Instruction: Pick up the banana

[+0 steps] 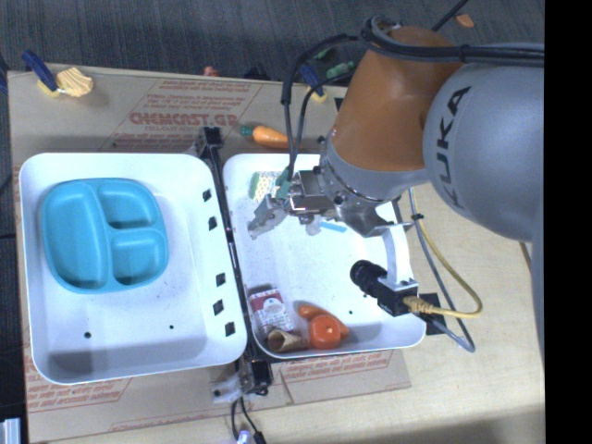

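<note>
Brown cardboard printed in red lies under two glossy shallow white plastic bins (37, 248). Left bin: a smooth sky-blue moulded tray with compartments (104, 234). Right bin: a round orange-red fruit (326, 329) touching a brown cone (287, 341), beside a red-and-white packet (267, 307). The grey metal gripper (266, 215) hovers over the right bin's upper half; its opening, can't tell. The banana's whereabouts, can't tell either.

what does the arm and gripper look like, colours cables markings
The arm is a bulky rounded grey casing with dark KUKA lettering and a wide orange band above the wrist. Black cables loop over the band, and a yellow cable curls below. The gripper is a small grey metal piece.
</note>
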Controlling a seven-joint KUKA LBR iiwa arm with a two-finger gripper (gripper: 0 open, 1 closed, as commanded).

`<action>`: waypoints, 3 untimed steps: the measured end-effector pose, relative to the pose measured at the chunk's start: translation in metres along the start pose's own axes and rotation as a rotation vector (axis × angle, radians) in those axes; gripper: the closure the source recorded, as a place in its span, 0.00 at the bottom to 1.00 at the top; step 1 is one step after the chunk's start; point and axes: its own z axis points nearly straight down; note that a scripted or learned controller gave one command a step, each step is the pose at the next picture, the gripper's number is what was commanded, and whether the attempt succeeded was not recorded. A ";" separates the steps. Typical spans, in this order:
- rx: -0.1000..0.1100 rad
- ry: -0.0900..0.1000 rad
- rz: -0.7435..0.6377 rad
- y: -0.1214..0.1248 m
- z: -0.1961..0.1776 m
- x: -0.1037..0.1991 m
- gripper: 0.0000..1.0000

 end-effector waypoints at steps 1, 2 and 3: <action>0.005 0.001 0.180 0.027 0.115 0.049 0.00; 0.001 0.000 0.191 -0.027 0.029 -0.064 0.00; 0.005 0.002 0.288 -0.024 0.119 0.004 0.00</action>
